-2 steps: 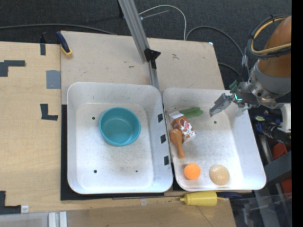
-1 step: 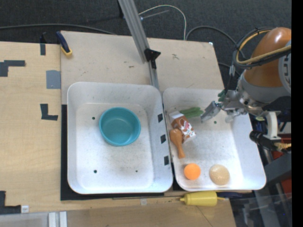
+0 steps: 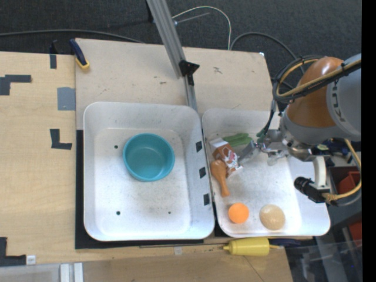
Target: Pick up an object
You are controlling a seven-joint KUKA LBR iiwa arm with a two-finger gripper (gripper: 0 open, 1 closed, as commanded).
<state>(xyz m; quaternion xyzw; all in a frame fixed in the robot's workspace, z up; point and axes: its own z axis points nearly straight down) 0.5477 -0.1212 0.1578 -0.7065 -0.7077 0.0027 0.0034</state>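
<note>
The right bin (image 3: pixel 305 216) holds several small objects. A green item (image 3: pixel 237 138) lies at its back, with a brown and white packet (image 3: pixel 226 156) just in front of it. A tan drumstick-shaped toy (image 3: pixel 220 176) lies below the packet. An orange ball (image 3: pixel 238 213) and a pale beige ball (image 3: pixel 272 216) rest near the front wall. My gripper (image 3: pixel 250 151) hangs low over the bin's middle, right beside the packet and the green item. Nothing shows as lifted.
A teal bowl (image 3: pixel 148 156) sits in the left bin (image 3: pixel 100 216). A yellow bottle (image 3: pixel 249 247) lies on the bench by the right bin's front edge. A slanted metal pole (image 3: pixel 170 34) rises behind the bins. Cables (image 3: pixel 282 81) loop near the arm.
</note>
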